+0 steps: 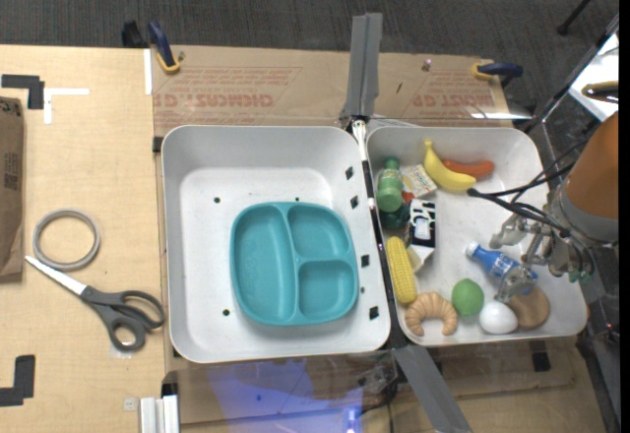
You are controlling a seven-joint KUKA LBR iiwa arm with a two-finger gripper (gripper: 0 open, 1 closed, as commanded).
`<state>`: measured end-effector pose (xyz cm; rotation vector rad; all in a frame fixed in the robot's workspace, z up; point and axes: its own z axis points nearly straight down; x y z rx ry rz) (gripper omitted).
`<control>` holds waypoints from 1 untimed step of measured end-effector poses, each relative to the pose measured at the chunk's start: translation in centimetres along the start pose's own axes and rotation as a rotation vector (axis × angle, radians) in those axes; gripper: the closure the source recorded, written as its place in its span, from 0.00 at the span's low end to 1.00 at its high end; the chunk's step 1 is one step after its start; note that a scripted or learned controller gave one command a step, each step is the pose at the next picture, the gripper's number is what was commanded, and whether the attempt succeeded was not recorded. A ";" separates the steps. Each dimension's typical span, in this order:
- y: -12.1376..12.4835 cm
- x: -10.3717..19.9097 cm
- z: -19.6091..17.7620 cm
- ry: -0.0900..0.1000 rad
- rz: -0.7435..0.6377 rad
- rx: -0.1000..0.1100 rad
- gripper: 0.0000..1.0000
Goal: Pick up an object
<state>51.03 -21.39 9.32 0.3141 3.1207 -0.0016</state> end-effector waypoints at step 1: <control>3.3 2.8 -0.8 -0.035 0.024 0.002 0.00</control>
